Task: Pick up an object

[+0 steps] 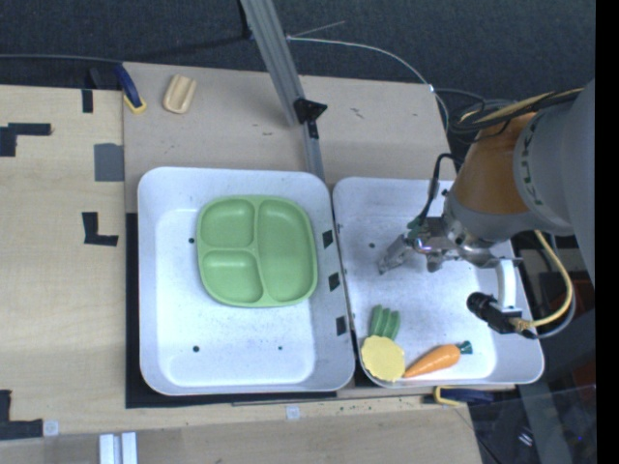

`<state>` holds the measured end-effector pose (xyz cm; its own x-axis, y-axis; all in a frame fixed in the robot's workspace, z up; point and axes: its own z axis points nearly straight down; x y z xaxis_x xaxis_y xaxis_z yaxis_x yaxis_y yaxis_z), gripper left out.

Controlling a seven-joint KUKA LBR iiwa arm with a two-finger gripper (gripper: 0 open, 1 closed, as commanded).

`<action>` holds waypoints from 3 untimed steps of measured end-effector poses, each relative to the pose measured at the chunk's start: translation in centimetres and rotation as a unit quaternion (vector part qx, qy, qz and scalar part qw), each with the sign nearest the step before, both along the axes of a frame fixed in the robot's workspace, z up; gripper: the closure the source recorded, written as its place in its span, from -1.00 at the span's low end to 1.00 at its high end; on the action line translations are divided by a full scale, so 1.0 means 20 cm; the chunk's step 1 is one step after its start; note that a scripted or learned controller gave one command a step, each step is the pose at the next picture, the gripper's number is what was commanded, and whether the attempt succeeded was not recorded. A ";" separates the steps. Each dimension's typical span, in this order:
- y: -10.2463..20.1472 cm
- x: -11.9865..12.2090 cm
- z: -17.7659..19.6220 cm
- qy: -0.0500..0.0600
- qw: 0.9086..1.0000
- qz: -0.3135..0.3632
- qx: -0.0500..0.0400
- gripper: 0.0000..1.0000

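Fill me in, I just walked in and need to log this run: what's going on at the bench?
A grey robot arm with an orange band reaches from the right into the right bin. Its gripper hangs low over the bin's bare middle, with nothing between its fingers. The toy carrot, a yellow round piece and a small green item lie along the bin's near edge, untouched. A green divided plate sits in the left bin.

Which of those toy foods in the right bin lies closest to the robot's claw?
The small green ridged toy, just below the gripper; the yellow disc and orange carrot lie farther down.
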<state>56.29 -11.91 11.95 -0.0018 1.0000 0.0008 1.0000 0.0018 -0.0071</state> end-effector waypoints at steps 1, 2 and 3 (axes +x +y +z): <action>0.00 0.00 -0.16 -0.003 1.000 0.000 -0.001 -1.00; 0.00 0.00 -0.10 -0.003 1.000 0.000 -0.001 1.00; 0.02 -0.01 0.11 -0.005 1.000 0.000 -0.001 1.00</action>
